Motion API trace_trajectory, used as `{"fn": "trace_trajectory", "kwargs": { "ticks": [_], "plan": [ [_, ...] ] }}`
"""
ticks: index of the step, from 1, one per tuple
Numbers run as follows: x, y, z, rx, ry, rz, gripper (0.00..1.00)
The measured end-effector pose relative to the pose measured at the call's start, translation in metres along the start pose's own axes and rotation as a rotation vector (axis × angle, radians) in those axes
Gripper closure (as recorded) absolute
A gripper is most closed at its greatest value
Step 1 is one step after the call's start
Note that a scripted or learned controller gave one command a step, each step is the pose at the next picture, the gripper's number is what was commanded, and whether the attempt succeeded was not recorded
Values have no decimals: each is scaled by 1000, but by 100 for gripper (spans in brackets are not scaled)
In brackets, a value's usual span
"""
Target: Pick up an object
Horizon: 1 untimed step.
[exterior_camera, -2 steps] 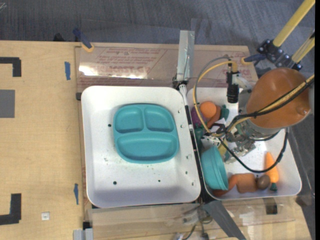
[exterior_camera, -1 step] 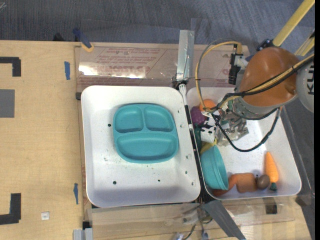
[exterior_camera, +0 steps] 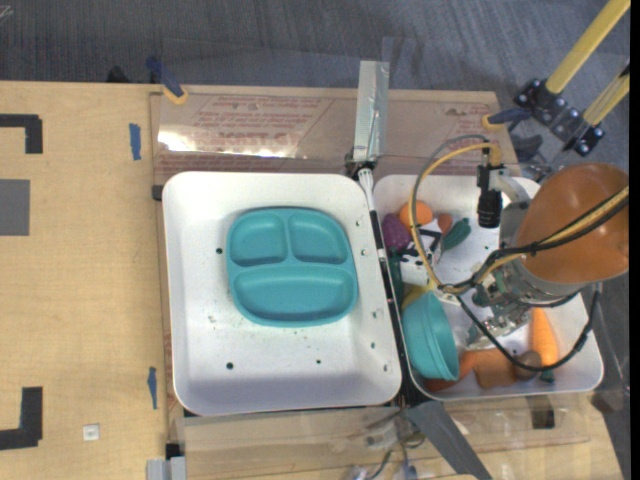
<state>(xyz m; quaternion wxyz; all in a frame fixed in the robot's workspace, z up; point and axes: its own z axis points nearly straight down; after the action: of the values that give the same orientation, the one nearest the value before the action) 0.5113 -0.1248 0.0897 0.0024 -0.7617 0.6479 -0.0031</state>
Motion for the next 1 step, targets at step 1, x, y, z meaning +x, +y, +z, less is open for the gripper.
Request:
{"fn": "trace_trajectory", "kwargs": {
  "ticks": [1],
  "plan": [
    [-14, 24, -1, 9, 4, -224, 100]
  ]
}}
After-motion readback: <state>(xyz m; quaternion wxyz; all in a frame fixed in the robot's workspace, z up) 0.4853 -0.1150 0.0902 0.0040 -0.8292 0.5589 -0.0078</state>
